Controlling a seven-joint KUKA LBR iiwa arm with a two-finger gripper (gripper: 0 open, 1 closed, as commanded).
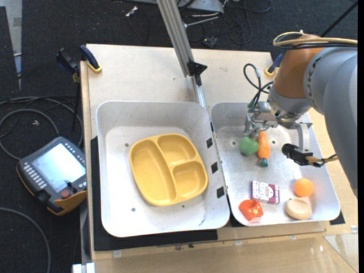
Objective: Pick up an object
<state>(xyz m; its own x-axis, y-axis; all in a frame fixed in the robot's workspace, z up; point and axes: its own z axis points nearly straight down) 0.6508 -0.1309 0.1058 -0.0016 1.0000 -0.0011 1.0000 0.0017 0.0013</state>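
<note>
My gripper (256,128) hangs over the back of the right bin (227,118), directly above a green rounded toy (248,147) and an orange carrot (264,145) that lie side by side. The carrot's teal tip (263,162) points toward the front. The wrist hides the tops of both toys. Nearer the front lie a pink and white box (265,191), an orange ball (303,187), a red toy (251,209) and a beige round piece (298,209).
The left bin (108,124) holds a yellow divided plate (169,168). A slanted metal pole (179,33) rises behind the ridge where the bins meet. A black cable clip (296,152) sticks out beside the wrist.
</note>
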